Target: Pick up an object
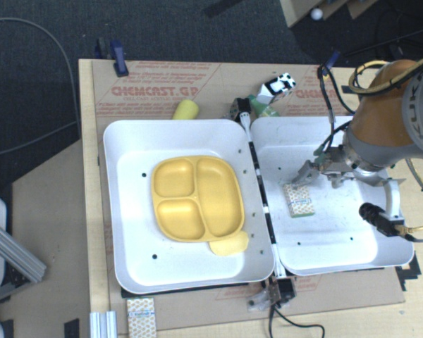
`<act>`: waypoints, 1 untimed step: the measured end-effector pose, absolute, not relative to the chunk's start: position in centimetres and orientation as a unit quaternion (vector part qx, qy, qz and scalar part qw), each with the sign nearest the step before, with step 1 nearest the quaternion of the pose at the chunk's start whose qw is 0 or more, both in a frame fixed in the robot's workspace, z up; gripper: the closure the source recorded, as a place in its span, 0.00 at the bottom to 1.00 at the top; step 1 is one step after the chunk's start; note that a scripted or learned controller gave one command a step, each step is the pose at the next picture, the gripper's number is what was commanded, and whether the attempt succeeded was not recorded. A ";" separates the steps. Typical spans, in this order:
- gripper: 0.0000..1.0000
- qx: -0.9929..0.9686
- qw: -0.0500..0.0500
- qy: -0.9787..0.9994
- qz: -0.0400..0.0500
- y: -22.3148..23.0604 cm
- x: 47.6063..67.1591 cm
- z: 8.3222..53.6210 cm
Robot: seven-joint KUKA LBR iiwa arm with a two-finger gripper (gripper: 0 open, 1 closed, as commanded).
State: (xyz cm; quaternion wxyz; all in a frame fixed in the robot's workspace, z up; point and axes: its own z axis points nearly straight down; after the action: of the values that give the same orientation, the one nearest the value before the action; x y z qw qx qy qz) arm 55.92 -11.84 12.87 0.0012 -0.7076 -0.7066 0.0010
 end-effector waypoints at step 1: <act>0.00 -0.707 0.001 -0.707 0.000 -9.8 53.8 8.4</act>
State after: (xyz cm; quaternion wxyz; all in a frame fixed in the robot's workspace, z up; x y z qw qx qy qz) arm 53.77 -9.84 8.40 0.0014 -0.7075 -0.7068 0.0004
